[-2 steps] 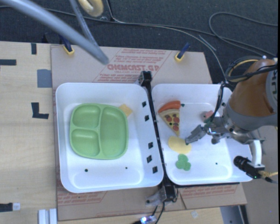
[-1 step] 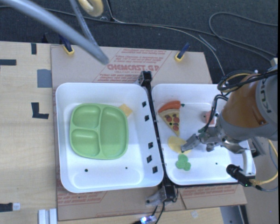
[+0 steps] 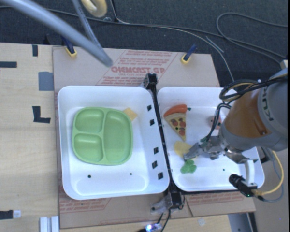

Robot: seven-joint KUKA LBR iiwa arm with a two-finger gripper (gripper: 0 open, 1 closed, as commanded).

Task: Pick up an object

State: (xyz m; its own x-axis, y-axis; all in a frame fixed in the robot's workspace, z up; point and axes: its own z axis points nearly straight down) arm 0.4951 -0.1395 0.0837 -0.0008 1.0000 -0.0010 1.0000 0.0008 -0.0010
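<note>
**Arm low over the right bin, gripper beside three small toys**

Two white bins sit side by side. The left bin (image 3: pixel 67 178) holds one green divided plate (image 3: pixel 102 135) and one small yellow piece (image 3: pixel 130 113) just beside the plate's far corner. The right bin (image 3: pixel 203 94) holds three items: a pizza slice (image 3: pixel 177 119), a yellow piece (image 3: pixel 181 148) and a green piece (image 3: pixel 188 167).

The arm (image 3: pixel 253 120) reaches in from the right, its wrist bent down over the right bin. The gripper (image 3: pixel 191 153) points left, its tip between the yellow and green pieces. How far the gripper is open cannot be told, and nothing can be seen held in it.
</note>
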